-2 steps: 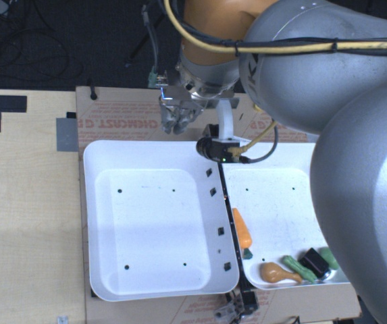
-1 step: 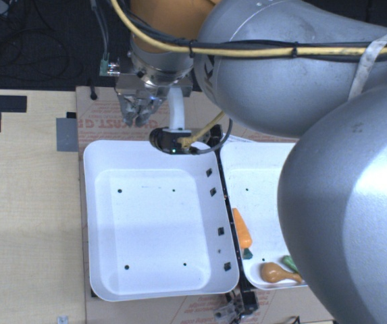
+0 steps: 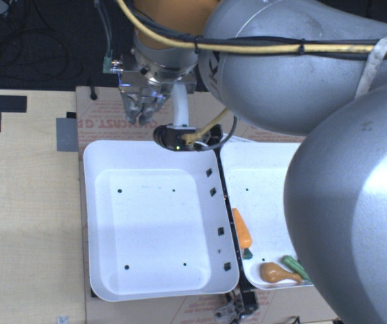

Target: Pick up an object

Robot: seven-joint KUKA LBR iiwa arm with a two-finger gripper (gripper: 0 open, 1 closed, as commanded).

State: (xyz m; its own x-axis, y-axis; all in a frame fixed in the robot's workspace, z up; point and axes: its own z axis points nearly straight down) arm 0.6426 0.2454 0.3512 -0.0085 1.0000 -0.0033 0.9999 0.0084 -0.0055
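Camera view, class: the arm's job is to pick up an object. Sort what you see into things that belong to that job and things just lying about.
Belongs to the job:
gripper
carrot
green piece
tan piece
right bin

Just lying about:
left bin
dark patches on the bench

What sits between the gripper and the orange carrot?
Camera view: the divider between the bins lies between the gripper and the carrot.

1 fixed overhead view, slanted onto bins point(image 3: 92, 181)
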